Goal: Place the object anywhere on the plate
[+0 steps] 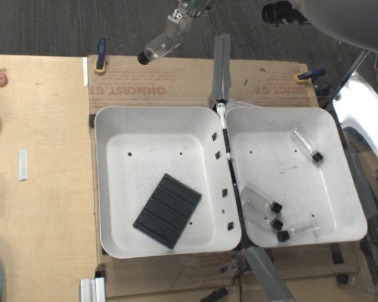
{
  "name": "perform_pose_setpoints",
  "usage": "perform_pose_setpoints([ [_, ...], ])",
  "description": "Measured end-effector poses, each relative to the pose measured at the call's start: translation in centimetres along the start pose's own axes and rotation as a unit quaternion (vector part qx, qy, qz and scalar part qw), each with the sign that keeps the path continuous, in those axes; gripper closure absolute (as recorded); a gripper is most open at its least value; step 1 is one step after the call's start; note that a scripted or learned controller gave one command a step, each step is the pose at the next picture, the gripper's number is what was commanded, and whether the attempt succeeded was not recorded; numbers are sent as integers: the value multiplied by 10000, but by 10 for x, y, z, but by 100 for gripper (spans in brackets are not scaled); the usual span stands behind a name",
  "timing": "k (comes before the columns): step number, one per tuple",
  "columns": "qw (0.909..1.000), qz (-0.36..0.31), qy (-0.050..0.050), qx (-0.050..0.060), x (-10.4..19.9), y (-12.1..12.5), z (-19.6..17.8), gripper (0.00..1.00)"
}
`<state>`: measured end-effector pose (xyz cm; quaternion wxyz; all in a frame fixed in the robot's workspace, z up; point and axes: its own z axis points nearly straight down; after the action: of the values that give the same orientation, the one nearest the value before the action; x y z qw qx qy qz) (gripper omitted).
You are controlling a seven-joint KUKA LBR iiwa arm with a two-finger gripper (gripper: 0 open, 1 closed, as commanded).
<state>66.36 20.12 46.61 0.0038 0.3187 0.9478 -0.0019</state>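
A light wooden table stands on dark grey carpet and bears two shallow white bins. The left bin holds one black ribbed rectangular plate; the right bin holds four clear black-capped vials. A fifth clear black-capped vial is clamped in the pincer, far above the left bin.

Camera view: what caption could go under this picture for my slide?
Gripper holds a clear tube high above the left bin, where a dark ridged plate waits; more tubes lie in the right bin.
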Motion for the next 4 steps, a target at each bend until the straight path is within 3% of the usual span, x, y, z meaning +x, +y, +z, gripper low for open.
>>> perform_pose_setpoints([
  [4, 10000, -1, -23, 43, -5, 2, -28, 100],
])
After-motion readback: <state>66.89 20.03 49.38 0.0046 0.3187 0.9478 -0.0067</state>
